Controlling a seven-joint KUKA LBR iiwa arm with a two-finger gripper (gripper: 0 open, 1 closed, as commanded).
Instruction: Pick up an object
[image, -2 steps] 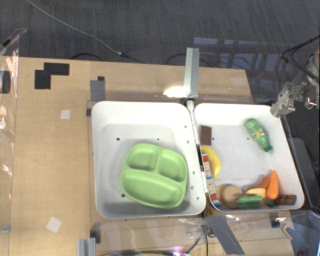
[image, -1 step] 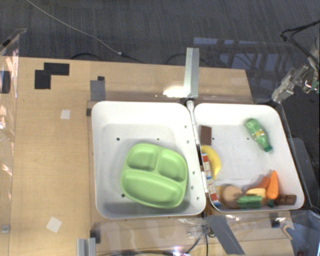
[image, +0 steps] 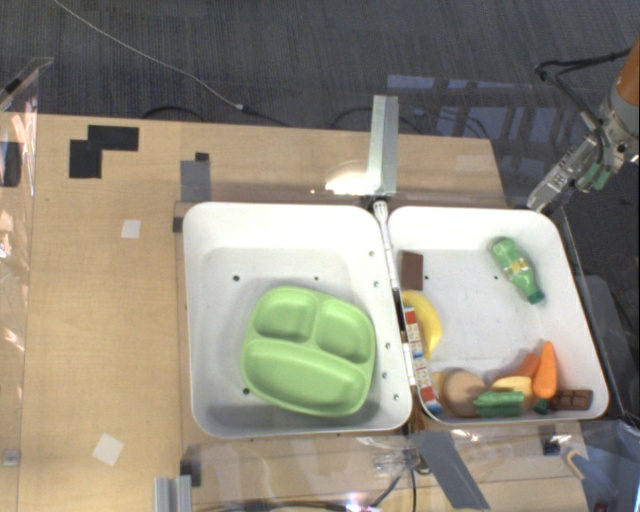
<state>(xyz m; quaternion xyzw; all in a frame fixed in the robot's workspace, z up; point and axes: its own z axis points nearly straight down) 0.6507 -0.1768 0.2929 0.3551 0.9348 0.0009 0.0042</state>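
Note:
The right bin (image: 560, 250) holds a green bottle (image: 516, 268) near its far right, a yellow banana (image: 424, 318) at its left side and a brown block (image: 411, 268) beside the divider. In its near right corner lie an orange carrot (image: 543, 370), a round brown item (image: 461, 388), a green piece (image: 498, 402) and a dark bar (image: 573, 400). My gripper (image: 556, 183) hangs above the bench beyond the right bin's far right corner, apart from every object, with nothing visibly in it.
The left bin (image: 215, 245) contains a green divided plate (image: 307, 350). A metal post (image: 384, 145) stands behind the divider between the bins. Black tape marks (image: 100, 148) lie on the wooden bench at far left.

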